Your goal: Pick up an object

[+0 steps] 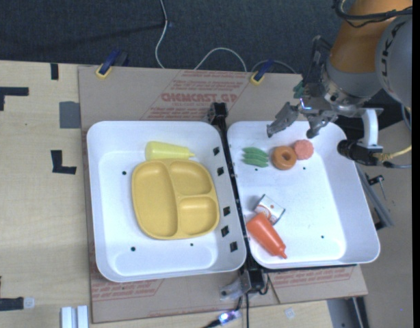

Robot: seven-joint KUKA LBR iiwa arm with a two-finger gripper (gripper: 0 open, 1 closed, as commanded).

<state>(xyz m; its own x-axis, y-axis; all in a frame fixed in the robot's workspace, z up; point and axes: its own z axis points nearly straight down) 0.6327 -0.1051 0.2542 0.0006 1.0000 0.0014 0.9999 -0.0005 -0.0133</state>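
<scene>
Brown ring (284, 158) just below open, empty gripper (295, 125), apart.

Two white bins sit side by side, the left bin (100, 203) at centre-left of the frame and the right bin (347, 203) at centre-right. The left one counts two things: one yellow divided plate (174, 200) and one yellow corn cob (167, 150). The right one counts five: one green pod (255, 156), one brown doughnut (284, 158), one pink round piece (304, 149), one orange carrot (266, 235) and one small white-and-brown packet (271, 209).
</scene>
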